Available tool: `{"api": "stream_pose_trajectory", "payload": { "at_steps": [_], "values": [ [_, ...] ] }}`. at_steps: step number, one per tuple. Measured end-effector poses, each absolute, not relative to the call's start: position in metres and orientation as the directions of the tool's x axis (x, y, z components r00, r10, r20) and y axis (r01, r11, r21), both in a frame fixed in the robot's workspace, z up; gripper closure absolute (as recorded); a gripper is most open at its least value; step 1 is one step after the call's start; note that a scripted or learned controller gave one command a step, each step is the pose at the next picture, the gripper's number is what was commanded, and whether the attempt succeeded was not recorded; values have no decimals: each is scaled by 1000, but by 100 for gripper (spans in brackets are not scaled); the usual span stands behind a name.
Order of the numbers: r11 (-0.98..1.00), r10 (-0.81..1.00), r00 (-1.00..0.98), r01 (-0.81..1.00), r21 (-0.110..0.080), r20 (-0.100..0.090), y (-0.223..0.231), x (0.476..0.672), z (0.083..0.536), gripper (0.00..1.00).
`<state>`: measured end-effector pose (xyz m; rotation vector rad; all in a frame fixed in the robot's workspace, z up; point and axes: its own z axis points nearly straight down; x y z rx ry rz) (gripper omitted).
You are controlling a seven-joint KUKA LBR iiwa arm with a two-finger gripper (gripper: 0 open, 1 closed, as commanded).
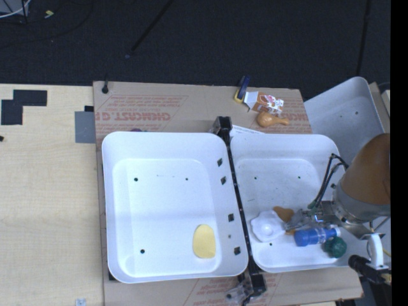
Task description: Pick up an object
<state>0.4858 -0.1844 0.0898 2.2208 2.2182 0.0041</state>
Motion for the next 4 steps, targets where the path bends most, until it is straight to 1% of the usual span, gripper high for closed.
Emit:
{"api": "stream_pose_trajectory", "payload": {
  "at_steps": [1, 2, 3, 4],
  "values": [
    [-1, 1000, 1, 1000, 6, -3, -216, 538, 135, 0],
    [-6, 1000, 6, 1000, -3, 2, -216, 534, 141, 100],
    [-2, 1000, 2, 1000, 15, -6, -216, 476, 330, 100],
    [4, 1000, -4, 1000, 15, -4, -174, 477, 459, 100]
  ]
}}
